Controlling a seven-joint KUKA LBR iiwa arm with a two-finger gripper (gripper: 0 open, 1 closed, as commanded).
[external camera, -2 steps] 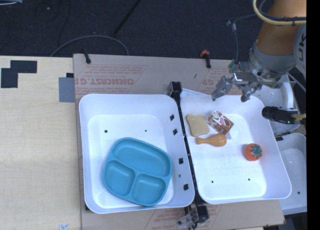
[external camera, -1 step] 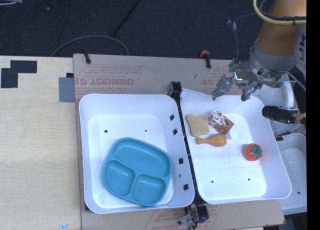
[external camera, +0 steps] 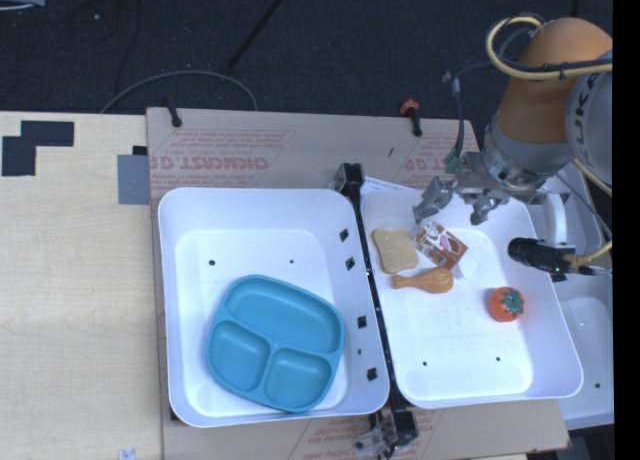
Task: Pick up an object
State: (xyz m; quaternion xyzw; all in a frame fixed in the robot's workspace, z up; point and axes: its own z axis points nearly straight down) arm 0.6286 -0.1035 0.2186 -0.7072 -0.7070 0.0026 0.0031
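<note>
The right bin point(external camera: 545, 373) holds a slice of toast point(external camera: 396, 248), a tan drumstick point(external camera: 425, 280), a small red-and-white packet point(external camera: 441, 244) and a red tomato point(external camera: 506, 303). My gripper point(external camera: 456, 208) hangs over the far part of this bin, just beyond the packet. Its two grey fingers point(external camera: 432, 202) are spread apart with nothing between them, so it is open. The packet leans against the toast and the drumstick's thick end.
In the left bin point(external camera: 185, 238) lies a blue divided plate point(external camera: 275, 341). A black divider point(external camera: 362, 278) separates the two bins. A black cylinder point(external camera: 540, 254) juts in over the right bin's right rim. Cardboard lines the bench behind the bins.
</note>
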